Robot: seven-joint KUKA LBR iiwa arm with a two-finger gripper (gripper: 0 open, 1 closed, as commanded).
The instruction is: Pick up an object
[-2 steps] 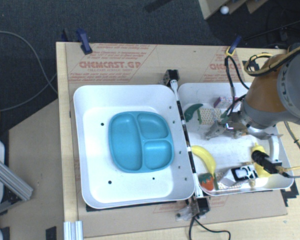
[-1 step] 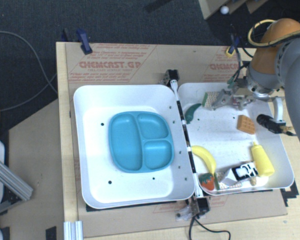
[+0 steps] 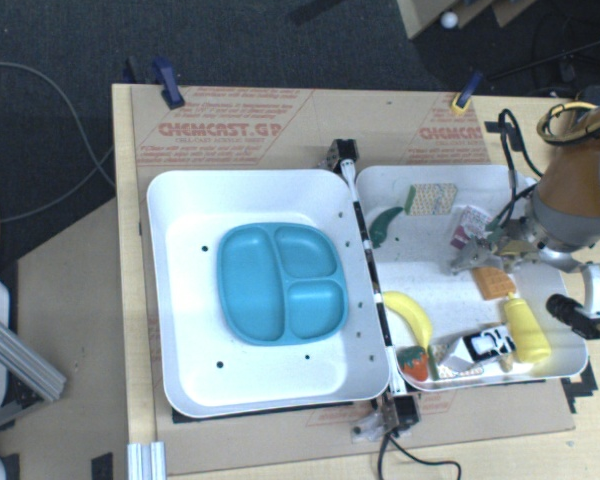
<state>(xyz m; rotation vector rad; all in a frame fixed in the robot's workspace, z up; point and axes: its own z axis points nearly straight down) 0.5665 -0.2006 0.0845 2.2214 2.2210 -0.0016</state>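
The right bin holds several loose objects. A yellow banana lies near its left wall. A yellow bottle lies at the front right, beside a black and white item. An orange-brown packet sits mid-bin, and a clear pinkish packet lies behind it. A green piece and a checkered packet lie at the back. My gripper reaches in from the right, low over the bin floor, between the pinkish packet and the orange-brown packet. Nothing is visibly held in it.
The left bin holds a blue divided plate. A small red and green item lies at the right bin's front left corner. The arm's grey and orange wrist hangs over the bin's right rim, with cables behind it.
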